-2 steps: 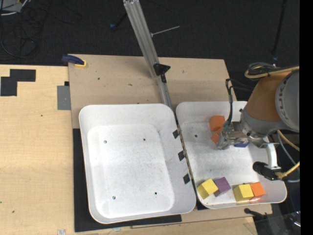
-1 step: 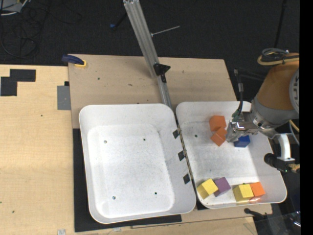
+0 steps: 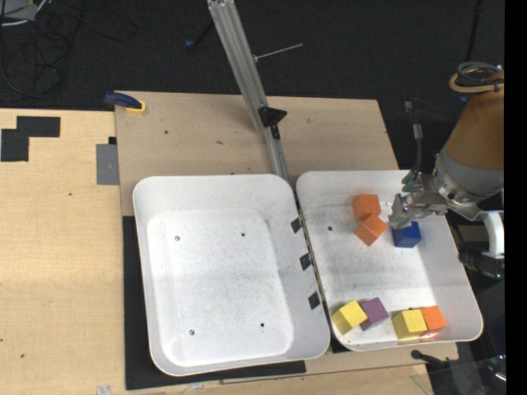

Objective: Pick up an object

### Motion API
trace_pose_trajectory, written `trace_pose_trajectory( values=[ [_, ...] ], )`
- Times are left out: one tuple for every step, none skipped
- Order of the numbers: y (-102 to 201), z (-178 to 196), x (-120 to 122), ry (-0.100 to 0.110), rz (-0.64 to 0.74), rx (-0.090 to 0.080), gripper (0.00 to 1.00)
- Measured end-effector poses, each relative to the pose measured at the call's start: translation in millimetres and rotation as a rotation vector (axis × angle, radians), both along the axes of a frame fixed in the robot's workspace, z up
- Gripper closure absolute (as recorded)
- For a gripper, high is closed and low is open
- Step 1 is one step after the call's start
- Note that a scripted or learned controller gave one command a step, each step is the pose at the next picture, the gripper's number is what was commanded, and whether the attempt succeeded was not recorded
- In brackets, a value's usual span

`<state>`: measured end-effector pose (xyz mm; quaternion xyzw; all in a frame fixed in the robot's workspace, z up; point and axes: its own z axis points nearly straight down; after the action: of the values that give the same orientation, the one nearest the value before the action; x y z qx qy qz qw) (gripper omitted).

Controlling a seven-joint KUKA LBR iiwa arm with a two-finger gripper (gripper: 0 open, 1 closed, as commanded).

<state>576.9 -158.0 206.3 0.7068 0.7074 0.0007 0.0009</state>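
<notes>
Blue cube sits in our right bin, gripper just above it; can't tell the fingers' state.

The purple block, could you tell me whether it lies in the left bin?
No, the purple block lies in the right bin, near its front edge beside a yellow block.
</notes>
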Motion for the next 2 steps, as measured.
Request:
trace_pose_trajectory(
  values=[
    [-1, 53, 1, -0.002, 0.000, -0.001, 1.00],
    [53, 38, -10, 0.007, 0.002, 0.003, 1.00]
  ],
)
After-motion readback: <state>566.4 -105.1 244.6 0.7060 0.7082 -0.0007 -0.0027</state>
